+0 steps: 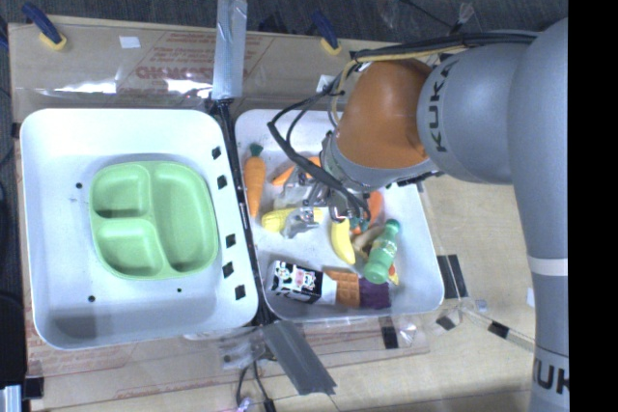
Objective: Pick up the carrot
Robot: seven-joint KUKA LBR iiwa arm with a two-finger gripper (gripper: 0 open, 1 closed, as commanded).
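End effector [311, 207]: low in right bin [417, 289]; finger state cannot be told
Carrot [254, 185]: beside it, ungripped
Risk: neighbouring clutter seized instead

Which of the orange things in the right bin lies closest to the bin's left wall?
The carrot: long, with a green top, lying along the left wall, apart from the others.

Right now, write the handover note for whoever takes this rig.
Gripper: low in the right bin, over the toy pile; finger state can't be read.
Carrot: lying along that bin's left wall, left of the gripper, nothing gripping it.
Green tray: in the left bin.
Done: nothing visible.
Left: reach the carrot, grasp, lift.
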